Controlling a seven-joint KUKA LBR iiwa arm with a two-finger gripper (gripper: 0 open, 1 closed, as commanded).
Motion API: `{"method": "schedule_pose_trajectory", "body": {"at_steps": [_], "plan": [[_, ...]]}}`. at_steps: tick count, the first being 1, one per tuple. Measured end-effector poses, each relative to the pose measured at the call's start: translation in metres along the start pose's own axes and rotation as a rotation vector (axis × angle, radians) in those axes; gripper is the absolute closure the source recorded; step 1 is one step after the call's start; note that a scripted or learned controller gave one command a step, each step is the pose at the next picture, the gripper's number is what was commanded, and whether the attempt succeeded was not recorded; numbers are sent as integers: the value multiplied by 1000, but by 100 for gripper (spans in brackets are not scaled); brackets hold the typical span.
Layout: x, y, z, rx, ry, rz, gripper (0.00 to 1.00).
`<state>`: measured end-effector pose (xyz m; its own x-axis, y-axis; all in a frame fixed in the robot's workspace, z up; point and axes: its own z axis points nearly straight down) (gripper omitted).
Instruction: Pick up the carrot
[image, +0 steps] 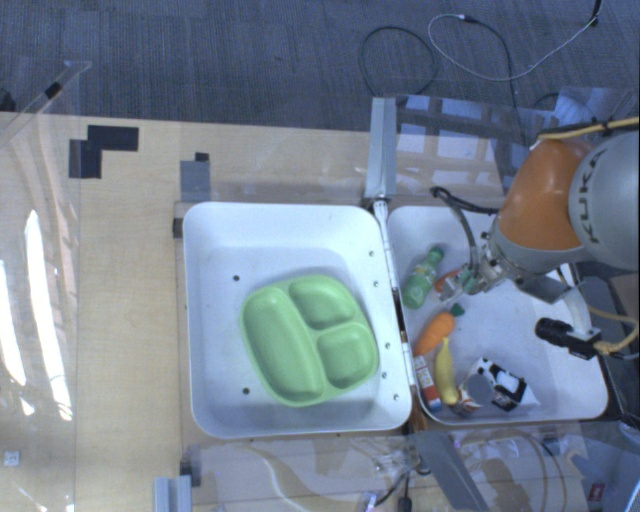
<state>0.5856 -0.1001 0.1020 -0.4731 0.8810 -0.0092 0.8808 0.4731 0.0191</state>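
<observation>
Carrot (436, 332): right bin (560, 395), near its left wall, beside banana (445, 378); likely light, rigid, smooth, tapered; best gripped mid-body. Gripper (462, 285) hovers just above; finger state cannot be told

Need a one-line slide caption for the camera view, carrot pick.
Arm's tool hovers just above the carrot in the right bin; green divided tray sits in the left bin.

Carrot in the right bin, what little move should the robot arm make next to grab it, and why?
Probably a short move toward the carrot, then down. The gripper sits a bit up and to the right of it in the view, beside the green bottle. The carrot lies apart from the gripper in the right bin, close to a banana, so lining up above it first seems wise.
</observation>
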Motion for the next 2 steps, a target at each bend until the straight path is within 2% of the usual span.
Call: {"method": "schedule_pose_trajectory", "body": {"at_steps": [1,2], "plan": [[50,-9,-84,14,5,271,100],[79,-13,-83,19,1,779,100]]}}
